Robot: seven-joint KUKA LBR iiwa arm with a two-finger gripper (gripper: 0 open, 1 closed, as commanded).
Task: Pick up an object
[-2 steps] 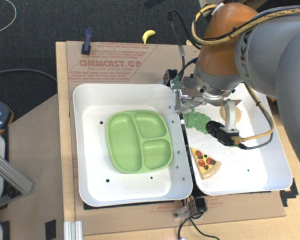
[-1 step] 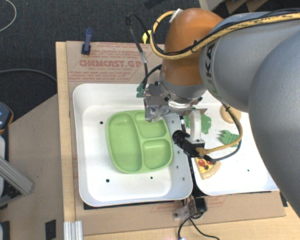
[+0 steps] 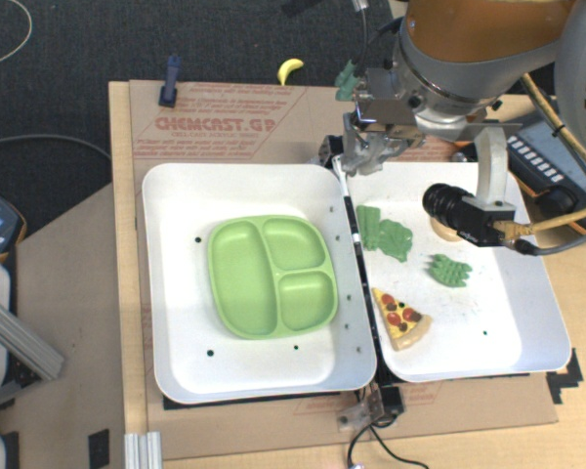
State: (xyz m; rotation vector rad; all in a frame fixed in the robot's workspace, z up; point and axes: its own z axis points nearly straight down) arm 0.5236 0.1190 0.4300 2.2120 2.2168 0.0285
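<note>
1. The gripper hung over the far left corner of the right bin, close to the wall where it met the left bin. Whether the fingers were apart or together could not be told; the wrist and cabling hid them.

2. Nothing was seen between the fingers, so the pick looked not yet made. The step in hand was judged to be choosing a target and lining up above it.

3. The candidates all lay in the right bin, toward the camera from the fingers: a green leaf nearest, just below them; a smaller green piece further off and to the right; a pizza slice furthest, near the shared wall.

4. The leaf seemed the sensible choice, needing the shortest move. It lay flat, so the fingers would probably have to come down wide and straddle a narrow part, not the broad face.

5. A risk: the shared wall stood close to the leaf's left side, and a finger could have caught on it. Shifting slightly right before the descent would have helped.

6. The black fixture to the right of the fingers was best kept clear of.

7. The green tray in the left bin was wide and shallow, likely a poor grasp.
</note>
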